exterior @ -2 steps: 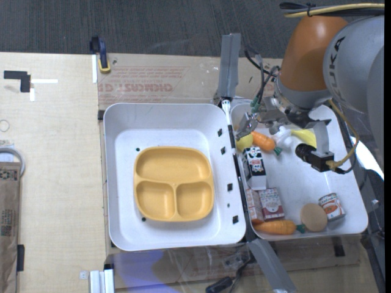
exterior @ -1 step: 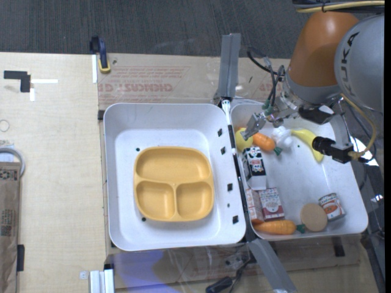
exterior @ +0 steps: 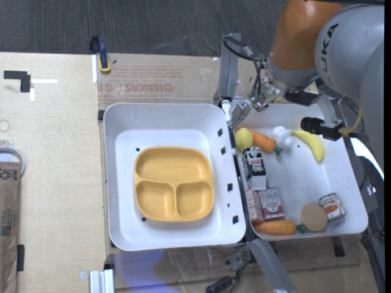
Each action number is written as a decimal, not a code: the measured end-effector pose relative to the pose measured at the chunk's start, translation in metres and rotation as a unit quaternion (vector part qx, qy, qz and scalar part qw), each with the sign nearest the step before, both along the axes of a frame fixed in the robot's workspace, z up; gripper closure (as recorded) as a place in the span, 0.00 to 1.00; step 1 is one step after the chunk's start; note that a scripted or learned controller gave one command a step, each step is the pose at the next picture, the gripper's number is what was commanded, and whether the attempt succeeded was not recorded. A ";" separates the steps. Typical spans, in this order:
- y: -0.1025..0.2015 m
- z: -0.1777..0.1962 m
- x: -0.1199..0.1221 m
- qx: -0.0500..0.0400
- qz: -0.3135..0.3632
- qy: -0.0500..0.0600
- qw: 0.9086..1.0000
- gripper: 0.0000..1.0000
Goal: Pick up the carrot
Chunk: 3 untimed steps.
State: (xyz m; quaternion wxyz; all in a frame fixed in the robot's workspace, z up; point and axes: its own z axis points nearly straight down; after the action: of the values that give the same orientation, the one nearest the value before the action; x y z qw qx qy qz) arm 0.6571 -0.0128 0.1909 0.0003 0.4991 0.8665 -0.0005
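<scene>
Two orange carrots lie in the right bin (exterior: 357,182). One carrot (exterior: 264,141) rests near the bin's back left, its tip against a yellow lemon (exterior: 243,138). The other carrot (exterior: 276,227) lies along the front wall, green stub pointing right. My gripper (exterior: 237,110) hangs over the back left corner of the right bin, just above and left of the lemon and the upper carrot. Nothing is seen held in it.
The right bin also holds a banana (exterior: 311,143), a small white piece (exterior: 281,134), a milk carton (exterior: 254,165), a red snack box (exterior: 270,204), a round cookie (exterior: 314,217) and a can (exterior: 332,206). The left bin (exterior: 116,163) holds a yellow divided plate (exterior: 174,183).
</scene>
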 end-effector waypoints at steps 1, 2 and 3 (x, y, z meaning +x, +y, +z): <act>-0.052 0.000 -0.069 0.000 -0.006 0.001 1.000 0.00; -0.084 -0.078 -0.037 0.000 0.063 -0.008 0.998 0.00; -0.088 -0.084 -0.002 0.000 0.106 -0.008 0.994 0.00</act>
State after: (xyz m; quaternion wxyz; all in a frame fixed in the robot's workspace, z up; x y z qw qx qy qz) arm 0.6554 -0.1012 0.1068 0.0075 0.4040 0.9147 0.0042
